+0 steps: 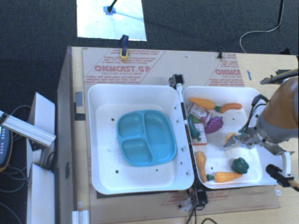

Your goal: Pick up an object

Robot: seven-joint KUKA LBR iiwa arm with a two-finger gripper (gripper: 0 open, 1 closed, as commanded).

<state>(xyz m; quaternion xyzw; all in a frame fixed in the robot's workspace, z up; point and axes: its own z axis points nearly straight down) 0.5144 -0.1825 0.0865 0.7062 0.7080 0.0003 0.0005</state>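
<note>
Gripper (232,142): beside yellow piece (230,136), right bin (219,183); green toy (240,165) just below (finger state indeterminable).

floor (32,36): dark carpet around bench | bench (154,64): tan printed board top | white sheet (111,12): on floor behind bench | cable (261,29): floor, behind bench's right corner

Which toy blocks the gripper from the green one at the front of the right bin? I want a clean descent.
None visibly. The gripper sits above the green toy with bare bin floor between. The orange carrot lies beside the toy, not between.
</note>
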